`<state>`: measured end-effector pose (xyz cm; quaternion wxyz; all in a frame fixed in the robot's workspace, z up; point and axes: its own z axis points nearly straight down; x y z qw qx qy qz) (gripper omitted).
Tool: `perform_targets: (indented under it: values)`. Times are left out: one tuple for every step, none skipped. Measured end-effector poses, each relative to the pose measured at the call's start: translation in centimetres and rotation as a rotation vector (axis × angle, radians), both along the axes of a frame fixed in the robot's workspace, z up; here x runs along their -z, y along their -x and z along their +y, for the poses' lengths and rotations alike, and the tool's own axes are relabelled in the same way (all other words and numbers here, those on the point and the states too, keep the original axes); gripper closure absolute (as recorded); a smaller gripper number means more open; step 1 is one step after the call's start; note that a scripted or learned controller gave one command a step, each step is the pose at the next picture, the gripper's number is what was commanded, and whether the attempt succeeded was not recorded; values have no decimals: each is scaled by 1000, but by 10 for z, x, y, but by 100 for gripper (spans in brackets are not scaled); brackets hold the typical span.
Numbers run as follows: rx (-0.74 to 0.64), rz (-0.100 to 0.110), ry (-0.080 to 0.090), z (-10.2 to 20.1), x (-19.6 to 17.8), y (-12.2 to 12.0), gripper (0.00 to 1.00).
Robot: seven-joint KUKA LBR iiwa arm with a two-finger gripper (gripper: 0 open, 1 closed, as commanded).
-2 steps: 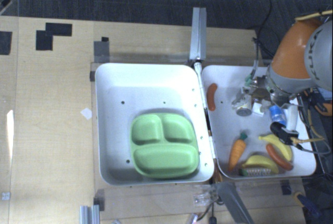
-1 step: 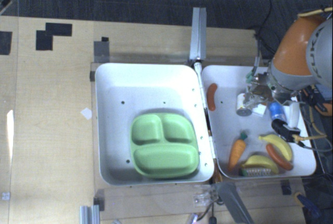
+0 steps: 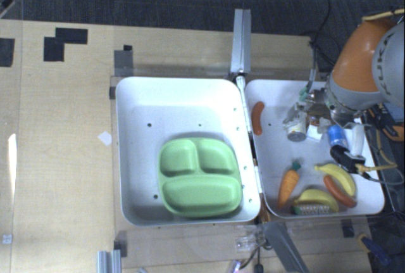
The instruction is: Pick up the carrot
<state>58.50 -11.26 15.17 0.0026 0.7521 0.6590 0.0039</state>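
Observation:
The carrot, orange with a small green top, lies near the front of the right bin, pointing toward the front edge. My gripper hangs over the upper middle of that bin, roughly a hand's width behind the carrot and a little to its right. No object shows between the fingers. The grey arm with its orange band comes in from the right above the bin's far right corner.
A sausage lies by the right bin's left wall. Two bananas, a red sausage and a blue-white item crowd the right bin's front right. The left bin holds a green divided plate.

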Motion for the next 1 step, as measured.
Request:
perform_targets:
  values:
    - [-55, 0, 2, 0, 61, 77, 0]
